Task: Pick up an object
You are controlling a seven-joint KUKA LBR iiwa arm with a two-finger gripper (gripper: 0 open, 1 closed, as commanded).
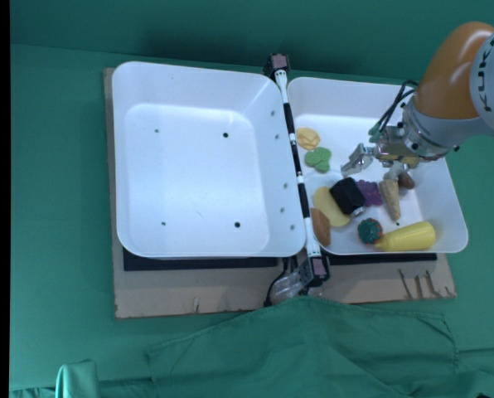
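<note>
**Arm hangs over the right bin, toys below it**

Nearest me, a rumpled green cloth (313,347) lies over the front edge of the table (65,222), just ahead of a sheet of brown cardboard (189,301) that sits under both bins. The left bin (139,81) sits white and shallow, with a few dark dots on its floor. In the right bin (454,222), along the near wall, lies a yellow squash-shaped toy (409,236) with a small teal lump (369,230) touching its left end. Just behind them a black block (347,196) rests on a pale yellow piece (328,206), with a purple toy (370,191) and a tan cone (390,200) beside it. Further back sit a green leafy piece (317,159) and a small yellow slice (307,138). The tool (378,169) hangs above the cone and purple toy; its fingers look spread apart, nothing between them. The grey arm (471,73) with its orange band reaches in from the right.
</note>
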